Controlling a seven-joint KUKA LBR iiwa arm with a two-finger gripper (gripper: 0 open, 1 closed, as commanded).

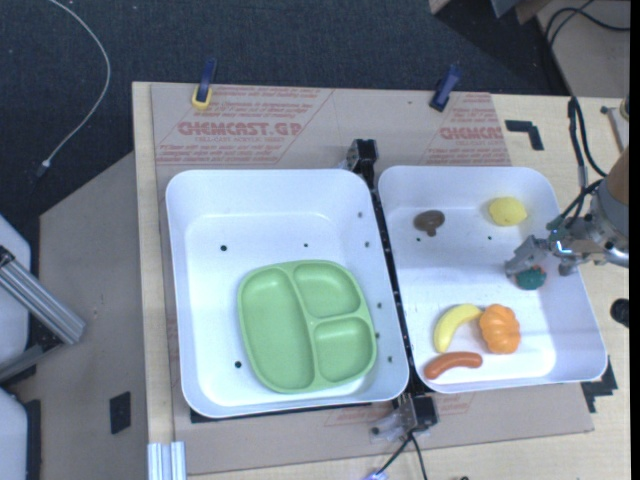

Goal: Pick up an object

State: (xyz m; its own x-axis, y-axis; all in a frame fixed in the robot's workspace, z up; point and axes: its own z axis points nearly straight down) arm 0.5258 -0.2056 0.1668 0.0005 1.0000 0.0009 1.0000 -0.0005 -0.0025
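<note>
Teal ball (529, 278) sitting in the right bin (575, 363), near its right wall, touching the tips of the gripper (530, 261); whether clenched on it or released, cannot tell. Possibly slipping or rolling off if caught off-centre. Wall crowding the approach. Lying further out: lemon (507, 210), brown piece (429, 222), banana (455, 325), orange pumpkin (499, 329), sausage (452, 365). Resting in the left bin (190, 268): green tray (305, 324).

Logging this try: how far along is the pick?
Done: the gripper is down in the right bin, at a small teal object. In hand: nothing visibly lifted. Left: grasp and raise it; banana, orange piece and sausage lie untouched.
</note>
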